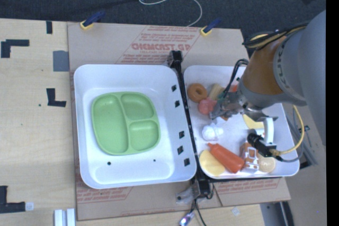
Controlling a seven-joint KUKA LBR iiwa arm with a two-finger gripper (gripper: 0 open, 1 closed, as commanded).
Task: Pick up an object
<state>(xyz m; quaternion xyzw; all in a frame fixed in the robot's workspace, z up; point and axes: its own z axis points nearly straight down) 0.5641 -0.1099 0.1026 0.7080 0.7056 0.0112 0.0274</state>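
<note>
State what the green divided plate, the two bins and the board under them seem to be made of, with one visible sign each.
Green divided plate: probably moulded plastic, smooth with a soft sheen.
Left bin and right bin: likely glossy white plastic with rounded rims.
Board: cardboard, matte brown with red print.

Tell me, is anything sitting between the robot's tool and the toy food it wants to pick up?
Nothing visible is in the way. The tool is already down in the right bin, right next to the pink piece and just above the small white piece.
</note>
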